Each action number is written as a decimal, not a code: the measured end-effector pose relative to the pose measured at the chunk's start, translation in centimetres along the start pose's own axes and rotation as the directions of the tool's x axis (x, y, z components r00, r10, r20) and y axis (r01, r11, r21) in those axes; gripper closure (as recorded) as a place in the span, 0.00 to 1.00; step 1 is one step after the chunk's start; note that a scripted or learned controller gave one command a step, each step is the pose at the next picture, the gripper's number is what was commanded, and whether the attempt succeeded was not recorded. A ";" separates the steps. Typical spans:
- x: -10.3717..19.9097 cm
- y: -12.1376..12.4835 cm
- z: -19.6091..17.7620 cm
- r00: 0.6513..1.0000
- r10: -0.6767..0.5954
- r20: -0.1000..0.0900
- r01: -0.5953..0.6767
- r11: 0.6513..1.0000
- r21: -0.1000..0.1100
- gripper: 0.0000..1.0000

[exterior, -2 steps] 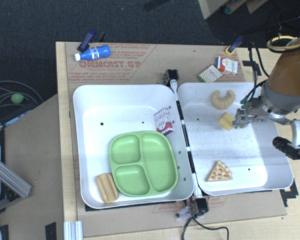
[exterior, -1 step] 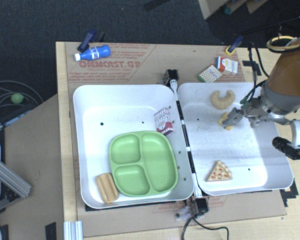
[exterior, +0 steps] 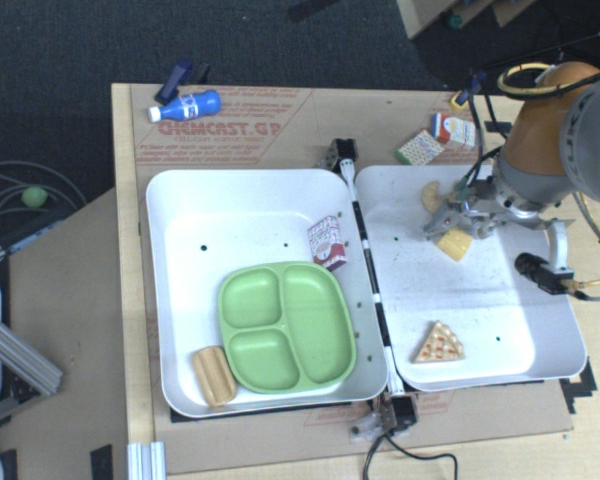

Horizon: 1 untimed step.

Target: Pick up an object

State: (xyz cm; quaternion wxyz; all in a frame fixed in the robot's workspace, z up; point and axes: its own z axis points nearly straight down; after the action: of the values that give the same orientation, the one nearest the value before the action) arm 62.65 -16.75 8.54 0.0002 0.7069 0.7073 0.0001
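Two bins on the table (exterior: 130, 268), arm in from the right with the claw (exterior: 458, 218) low in the right bin (exterior: 540, 363), upper-left part. Can't tell the claw's state from here, it's a blur of metal.

Likely target, my guess: the pale yellow wedge (exterior: 456, 244), looks like toy cheese, lying flat just under the claw. Touching or just apart, can't tell. A second tan piece (exterior: 432, 196) sits just up-left of the claw, partly hidden.

Risks as I see them:
- wedge is low and flat with sloped faces, so a squeeze could squirt it out sideways
- two pieces close together, so the claw may nudge one while closing on the other, or pinch both
- smooth bin floor means a glancing touch slides the wedge instead of seating it

Other stuff well clear: pizza slice (exterior: 439, 345) near the right bin's front edge; in the left bin (exterior: 170, 268) a green divided plate (exterior: 285, 326), a red-white carton (exterior: 327, 241) and a tan bread-like piece (exterior: 214, 375).
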 end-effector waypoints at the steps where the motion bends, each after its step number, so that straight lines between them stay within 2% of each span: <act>1: 0.0 0.1 -1.1 1.000 0.000 0.001 0.000 1.000 -0.004 1.00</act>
State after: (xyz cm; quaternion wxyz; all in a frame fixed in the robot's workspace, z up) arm 62.74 -16.75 9.64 0.0018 0.7068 0.7074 0.0012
